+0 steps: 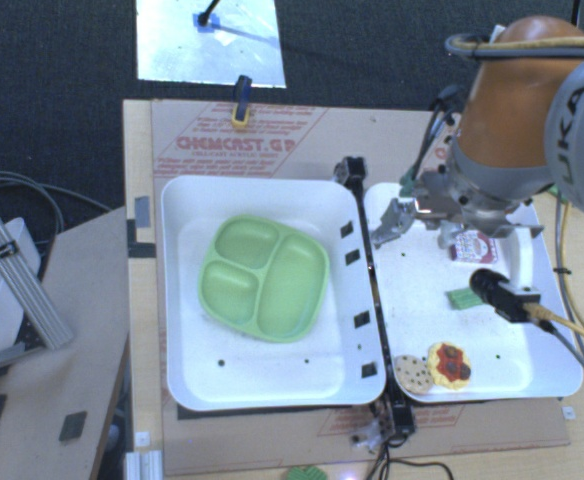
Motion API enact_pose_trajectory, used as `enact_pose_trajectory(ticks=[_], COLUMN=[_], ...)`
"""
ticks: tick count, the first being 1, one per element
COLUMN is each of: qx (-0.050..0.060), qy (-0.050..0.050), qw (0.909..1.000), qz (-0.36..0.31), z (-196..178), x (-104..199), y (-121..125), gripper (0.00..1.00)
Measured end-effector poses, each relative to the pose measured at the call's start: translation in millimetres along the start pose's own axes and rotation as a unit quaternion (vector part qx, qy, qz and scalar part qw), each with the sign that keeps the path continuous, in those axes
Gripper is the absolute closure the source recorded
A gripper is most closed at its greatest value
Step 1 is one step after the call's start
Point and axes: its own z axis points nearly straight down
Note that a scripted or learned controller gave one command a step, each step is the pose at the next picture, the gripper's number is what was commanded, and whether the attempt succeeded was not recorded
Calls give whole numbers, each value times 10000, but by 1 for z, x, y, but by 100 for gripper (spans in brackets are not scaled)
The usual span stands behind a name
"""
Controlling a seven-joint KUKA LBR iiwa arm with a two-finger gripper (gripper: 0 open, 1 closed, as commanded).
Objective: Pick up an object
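Note:
My gripper (424, 224) hangs low over the back of the right bin (547, 368), under the grey and orange wrist. Just right of it lies a red and white packet (472, 247), partly covered by the wrist. A small green block (461, 298) sits in the middle of that bin. Near the front edge are a round yellow and red toy pizza (451, 364) and a pale speckled cookie (410, 372). Nothing shows held in the gripper.
The left bin (187, 368) holds a light green divided plate (265, 278). A black-clipped divider (364, 268) runs between the two bins. Cardboard lies under both, and a metal sheet (210, 28) sits on the floor behind.

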Motion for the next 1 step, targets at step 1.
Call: enact_pose_trajectory(ticks=[1], qx=[-62], qy=[0], qw=[10000], qz=[-28], z=[-34], x=[-38], y=[36], gripper=[0])
